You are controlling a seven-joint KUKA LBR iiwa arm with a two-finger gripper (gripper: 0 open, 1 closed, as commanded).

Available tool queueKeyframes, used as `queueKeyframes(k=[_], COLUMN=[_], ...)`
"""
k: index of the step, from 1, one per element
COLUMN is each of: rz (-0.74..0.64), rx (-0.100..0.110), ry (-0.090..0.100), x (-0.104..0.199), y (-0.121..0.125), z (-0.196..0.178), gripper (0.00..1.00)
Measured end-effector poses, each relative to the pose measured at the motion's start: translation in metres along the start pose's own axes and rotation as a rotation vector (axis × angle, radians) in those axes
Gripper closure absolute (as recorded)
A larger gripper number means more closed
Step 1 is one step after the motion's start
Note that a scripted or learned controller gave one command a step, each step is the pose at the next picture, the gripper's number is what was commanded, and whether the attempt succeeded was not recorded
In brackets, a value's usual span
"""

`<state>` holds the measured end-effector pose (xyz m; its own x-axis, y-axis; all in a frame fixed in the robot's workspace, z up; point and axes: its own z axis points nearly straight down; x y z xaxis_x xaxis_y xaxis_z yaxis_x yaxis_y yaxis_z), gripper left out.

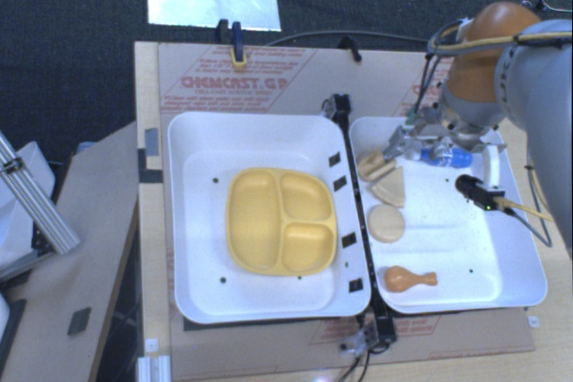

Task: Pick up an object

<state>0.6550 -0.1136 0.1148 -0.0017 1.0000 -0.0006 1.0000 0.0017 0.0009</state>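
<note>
My gripper (405, 144) is low over the far left part of the right bin (515, 277). Its tip is just right of a tan bread-like piece (376, 165) that lies by the bin's left wall. A small blue object (451, 158) lies right under the wrist, partly hidden by it. In front of the bread piece lie a tan wedge (391, 189) and a round tan disc (387, 224). Close to the bin's front wall rests an orange drumstick-shaped toy (410, 279). I see nothing held by the gripper.
The left bin (192, 192) holds a yellow divided plate (280, 221). A black divider with clips (351, 192) runs between the two bins. The grey arm (528, 67) comes in from the right, above the right bin's far corner.
</note>
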Motion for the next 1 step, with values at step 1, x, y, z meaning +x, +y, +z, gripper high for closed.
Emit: queueKeyframes(k=[1], rz=[0.000], rx=[-0.005], ry=[0.000], x=[-0.0002], y=[0.0013], z=[-0.0130], gripper=[1.00])
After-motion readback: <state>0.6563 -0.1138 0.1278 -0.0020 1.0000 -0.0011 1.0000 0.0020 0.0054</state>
